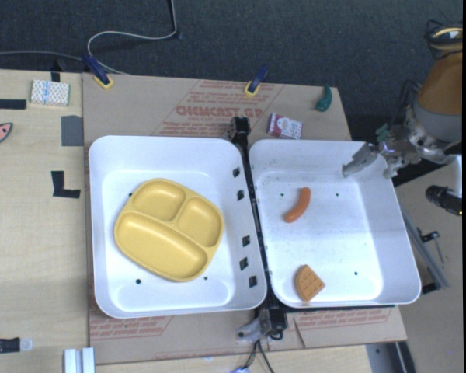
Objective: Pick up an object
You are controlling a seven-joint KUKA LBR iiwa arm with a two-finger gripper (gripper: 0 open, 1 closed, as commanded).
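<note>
An orange sausage (297, 205) lies in the upper middle of the right bin (388, 231). A tan waffle-like biscuit (309, 283) rests near that bin's front edge. A yellow divided plate (169, 228) sits in the left bin (109, 177). My gripper (370, 159) hovers over the right bin's far right corner, above and to the right of the sausage, with grey fingers (357, 163) pointing left. Nothing shows between them.
A black divider (247, 208) with clips runs between the bins. A small red-and-white packet (283, 126) lies on the cardboard behind the bins. Yellow clamps (255, 81) hold the cardboard's far edge, and a green piece (325, 98) sits at its right corner.
</note>
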